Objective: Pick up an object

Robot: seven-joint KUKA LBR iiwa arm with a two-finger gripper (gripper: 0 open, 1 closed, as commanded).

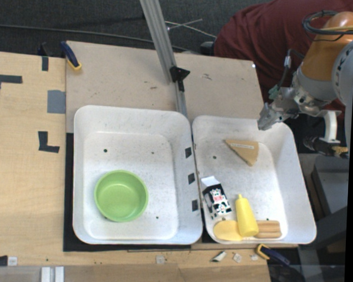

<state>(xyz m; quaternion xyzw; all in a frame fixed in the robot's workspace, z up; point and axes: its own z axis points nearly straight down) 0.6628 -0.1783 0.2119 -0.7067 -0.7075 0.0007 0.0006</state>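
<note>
The right bin [293,173] holds the things to pick from: a tan wedge [243,150] lies in its far half, flat on the floor and apart from the rest; in the near half a small black-and-white carton [216,200] lies just left of a yellow bottle [245,215], which rests tilted with its cap toward the far side; a pale yellow disc [225,231] sits touching the bottle's near end, and a tan sausage-shaped piece [269,230] lies against the bottle's right side, close to the near wall; the gripper [266,121] hangs over the bin's far right corner, above the rim and well apart from every object, with nothing between the jaws, though whether they stand wide or narrow cannot be told from here; the left bin [81,162] carries a green bowl [121,195], upright in its near left part; both bins sit side by side on the wooden surface [21,176]; a blue-and-yellow clamp [70,55] lies at the far left.
</note>
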